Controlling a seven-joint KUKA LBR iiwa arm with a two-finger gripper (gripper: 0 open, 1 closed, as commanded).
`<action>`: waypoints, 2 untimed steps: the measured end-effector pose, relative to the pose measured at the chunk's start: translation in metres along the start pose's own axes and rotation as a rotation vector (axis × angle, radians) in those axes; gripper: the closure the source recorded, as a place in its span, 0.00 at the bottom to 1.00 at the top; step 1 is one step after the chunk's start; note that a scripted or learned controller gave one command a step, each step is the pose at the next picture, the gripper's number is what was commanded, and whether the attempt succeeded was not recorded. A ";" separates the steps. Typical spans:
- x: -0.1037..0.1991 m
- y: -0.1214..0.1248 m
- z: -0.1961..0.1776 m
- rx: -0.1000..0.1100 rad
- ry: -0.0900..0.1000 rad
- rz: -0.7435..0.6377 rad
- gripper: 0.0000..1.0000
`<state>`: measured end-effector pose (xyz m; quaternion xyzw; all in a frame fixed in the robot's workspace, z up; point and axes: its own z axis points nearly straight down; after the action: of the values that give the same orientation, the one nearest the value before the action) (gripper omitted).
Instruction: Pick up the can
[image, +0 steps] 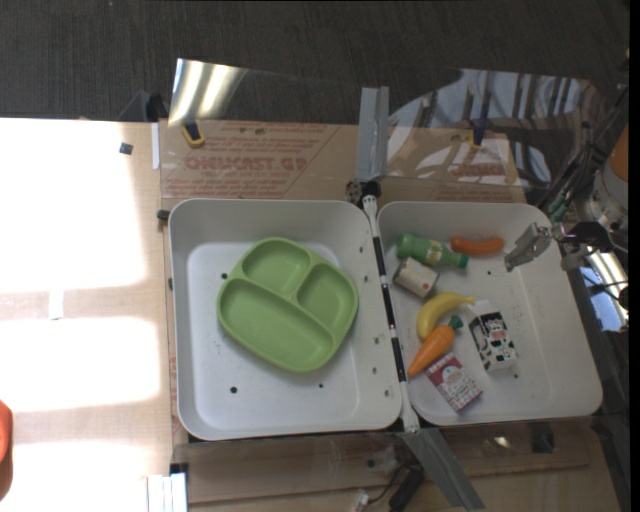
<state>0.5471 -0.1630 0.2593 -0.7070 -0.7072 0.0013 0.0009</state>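
The can (415, 277) is a small pale cylinder lying on its side in the right bin (560, 390), close to that bin's left wall. It rests between a green bottle (432, 250) behind it and a banana (440, 310) in front. My gripper (547, 250) hovers over the bin's far right corner, well to the right of the can. Its fingers (523, 247) are spread open and hold nothing.
The right bin also holds an orange sausage-shaped toy (477, 243), a carrot (432, 348), a black-and-white carton (493, 341) and a red carton (454, 383). A green divided plate (288, 303) lies in the left bin (200, 400).
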 end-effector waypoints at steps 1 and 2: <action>-0.028 0.033 0.153 -0.001 0.000 0.083 0.00; -0.030 0.003 0.168 -0.001 0.001 0.102 0.00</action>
<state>0.5496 -0.1935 0.0912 -0.7421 -0.6703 0.0005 0.0007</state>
